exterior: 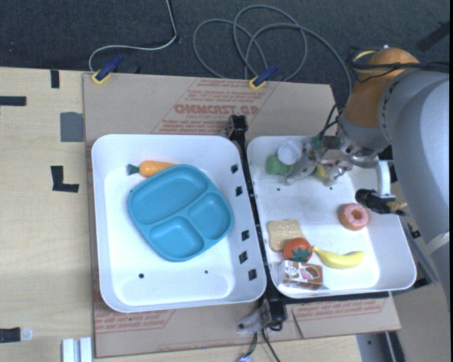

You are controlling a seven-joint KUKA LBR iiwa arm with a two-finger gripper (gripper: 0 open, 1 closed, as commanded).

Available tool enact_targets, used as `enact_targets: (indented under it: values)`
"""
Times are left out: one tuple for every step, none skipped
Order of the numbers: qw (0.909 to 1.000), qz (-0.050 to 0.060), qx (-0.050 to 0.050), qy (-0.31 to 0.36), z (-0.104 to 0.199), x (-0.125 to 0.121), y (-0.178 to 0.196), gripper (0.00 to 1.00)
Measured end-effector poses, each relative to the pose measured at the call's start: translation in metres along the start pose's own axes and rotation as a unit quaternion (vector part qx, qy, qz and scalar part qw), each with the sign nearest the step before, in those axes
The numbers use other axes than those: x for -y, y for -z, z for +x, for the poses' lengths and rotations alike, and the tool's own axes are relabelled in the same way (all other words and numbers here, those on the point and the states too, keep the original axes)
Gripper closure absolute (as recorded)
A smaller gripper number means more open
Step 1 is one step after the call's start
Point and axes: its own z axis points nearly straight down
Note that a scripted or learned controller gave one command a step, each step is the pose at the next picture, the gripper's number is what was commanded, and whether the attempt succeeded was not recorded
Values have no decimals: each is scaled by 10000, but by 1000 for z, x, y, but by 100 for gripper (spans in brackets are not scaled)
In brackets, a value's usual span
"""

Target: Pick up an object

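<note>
My gripper [311, 166] is low over the back of the right bin [392, 277], just right of a green and white object [279, 159]. A small yellow piece [323, 171] shows right at the gripper. I cannot tell whether it touches either one. Further forward in the same bin lie a pink donut [354, 216], a slice of toast [285, 232], a red fruit [297, 249], a banana [340, 259] and a small brown packet [302, 274].
The left bin [109, 277] holds a blue divided plate [181, 211] with an orange carrot [157, 167] behind it. The grey arm [415, 127] with its orange band covers the right bin's far right side. Cables [241, 44] loop behind the bins.
</note>
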Motion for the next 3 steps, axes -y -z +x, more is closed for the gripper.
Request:
enact_targets:
  values:
    - [9996,-280,94,9,-39,-5,95,0]
    - [9997,-239,77,9,-18,21,38,0]
    - [9999,-74,102,-45,7,-1,3,0]
